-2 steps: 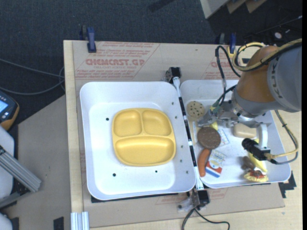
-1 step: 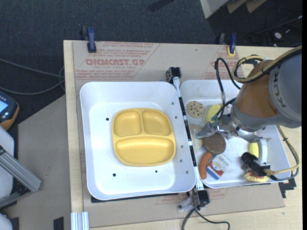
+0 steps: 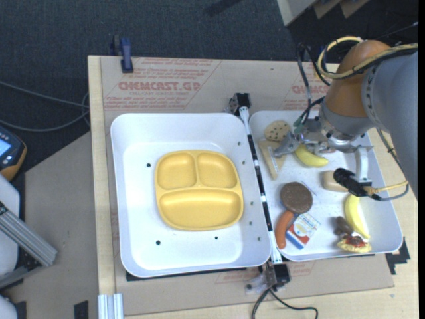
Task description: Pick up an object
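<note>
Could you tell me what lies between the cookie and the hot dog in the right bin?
In the camera view, a round brown burger patty lies between the cookie and the hot dog.

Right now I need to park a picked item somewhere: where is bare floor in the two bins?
Left bin: a free margin on every side of the yellow divided plate, widest toward the near edge. Right bin: crowded with toy food and the gripper.

The arm (image 3: 392, 78) is a thick grey tube with a rounded orange band (image 3: 352, 78) just above the wrist. A yellow-and-black cable (image 3: 332, 48) loops over the orange section. Below it sits a silver metal wrist flange leading into the gripper (image 3: 292, 143), with thin dark wires alongside.
</note>
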